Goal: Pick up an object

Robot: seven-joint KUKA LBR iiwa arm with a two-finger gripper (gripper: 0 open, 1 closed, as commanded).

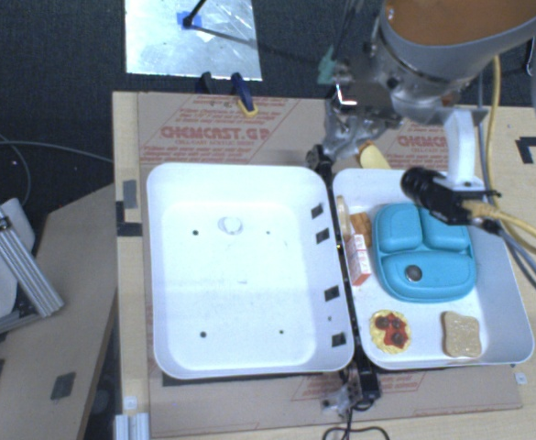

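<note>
The arm's pincer (345, 136) hangs over the back rim of the right bin (515, 324); I cannot tell its grip. The blue toy (425, 250) lies in that bin. Next, reach down onto it

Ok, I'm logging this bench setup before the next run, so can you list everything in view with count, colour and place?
Shallow plastic bins: 2, white, side by side on the bench; left, right.
Moulded plastic tray: 1, blue, middle of right bin.
Toy pizza slice: 1, yellow with red topping, front of right bin.
Toy bread slice: 1, tan, front right of right bin.
Flat packet: 1, orange and white, left edge of right bin.
Rounded object: 1, yellow, far edge of right bin, partly hidden.
Foil sheet: 1, silver, on the dark floor beyond the bench.
Robot arm: 1, grey and orange, over right bin's far edge; gripper.
</note>
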